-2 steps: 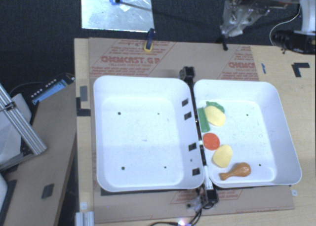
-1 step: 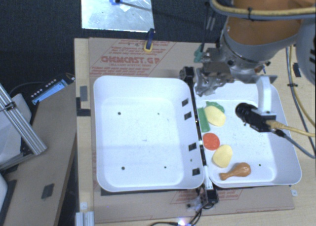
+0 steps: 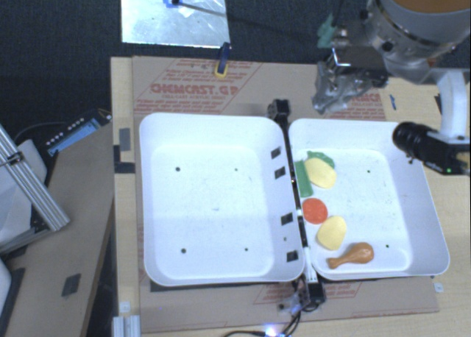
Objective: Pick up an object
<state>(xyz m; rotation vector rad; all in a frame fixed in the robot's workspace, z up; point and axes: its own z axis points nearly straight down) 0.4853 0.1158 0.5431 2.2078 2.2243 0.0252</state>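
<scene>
Several toy foods lie along the left side of the right bin (image 3: 397, 203). A pale yellow piece (image 3: 321, 174) rests against a green piece (image 3: 302, 179). Below them come a red-orange round piece (image 3: 315, 210), another yellow piece (image 3: 332, 232) and a brown drumstick (image 3: 352, 256) near the front wall. My gripper (image 3: 333, 98) hangs above the cardboard just behind the right bin's far left corner. It is well apart from the foods and I see nothing in it.
The left bin (image 3: 213, 196) stands beside the right one, with black clips (image 3: 287, 218) along the shared rim. Both rest on a cardboard sheet (image 3: 199, 85). A shiny metal plate (image 3: 173, 4) lies at the back, and a small yellow and blue clip (image 3: 221, 63) lies in front of it.
</scene>
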